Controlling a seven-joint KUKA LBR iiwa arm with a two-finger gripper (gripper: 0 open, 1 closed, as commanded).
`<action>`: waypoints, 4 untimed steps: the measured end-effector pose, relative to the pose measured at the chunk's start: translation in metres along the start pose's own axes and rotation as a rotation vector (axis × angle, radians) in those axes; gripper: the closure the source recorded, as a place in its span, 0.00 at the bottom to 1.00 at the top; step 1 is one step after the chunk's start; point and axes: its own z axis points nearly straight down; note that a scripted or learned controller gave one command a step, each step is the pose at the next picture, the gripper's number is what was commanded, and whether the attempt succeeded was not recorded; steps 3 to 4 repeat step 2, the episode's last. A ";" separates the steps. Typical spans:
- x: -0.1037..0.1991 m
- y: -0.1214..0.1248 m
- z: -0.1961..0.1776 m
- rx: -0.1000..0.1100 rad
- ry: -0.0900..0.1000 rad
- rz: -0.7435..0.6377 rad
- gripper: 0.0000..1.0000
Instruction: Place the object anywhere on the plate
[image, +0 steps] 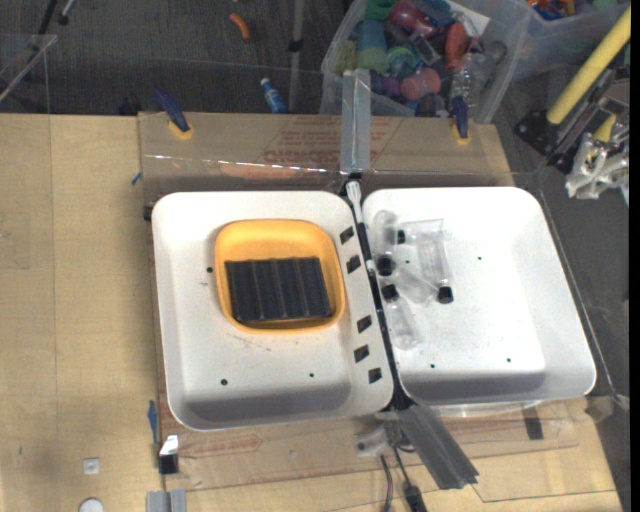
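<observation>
The orange plate sits in the left bin on the worktop, and a dark ribbed block lies flat on the plate, inside its rim. In the right bin, near the wall between the bins, lies a clear plastic piece with small black parts. How my gripper stands, wide or narrow, I cannot tell.
</observation>
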 end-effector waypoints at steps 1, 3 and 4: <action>0.001 0.000 0.000 0.000 0.000 0.001 0.00; 0.000 -0.001 -0.012 0.008 -0.008 0.006 1.00; 0.000 -0.001 -0.012 0.008 -0.008 0.006 1.00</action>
